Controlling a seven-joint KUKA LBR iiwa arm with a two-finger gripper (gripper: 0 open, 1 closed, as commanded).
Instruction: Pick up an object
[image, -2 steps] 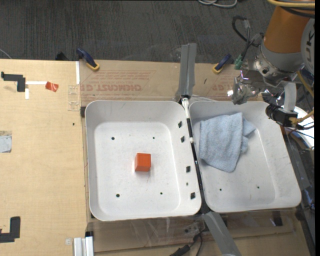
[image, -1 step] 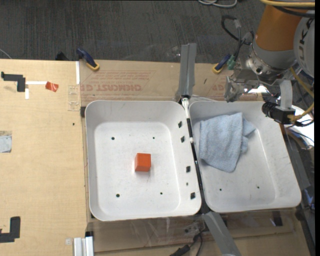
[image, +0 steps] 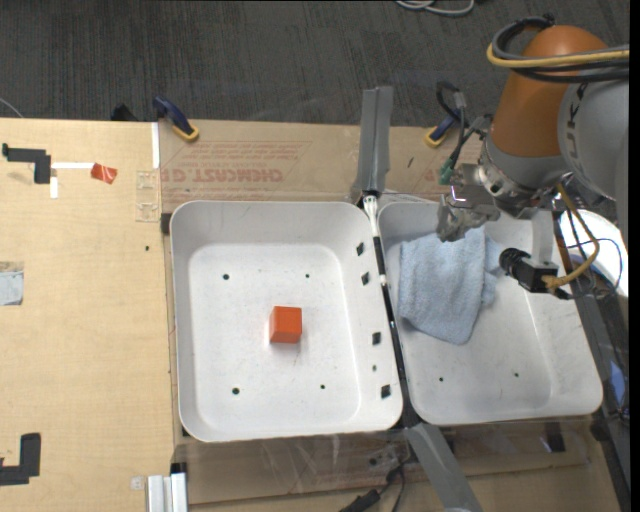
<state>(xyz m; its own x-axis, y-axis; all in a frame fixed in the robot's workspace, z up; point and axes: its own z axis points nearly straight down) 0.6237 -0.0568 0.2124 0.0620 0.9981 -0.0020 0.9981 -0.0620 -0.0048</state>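
Two bins sat side by side on the bench, the left bin (image: 190, 330) holding a small block (image: 286, 325) near its middle. In the right bin (image: 520, 385), a cloth (image: 443, 285) hung toward the back left corner, its top pinched in the gripper (image: 460, 222), which reached in from the right.

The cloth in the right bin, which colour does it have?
The cloth is light blue, seen in the camera view.
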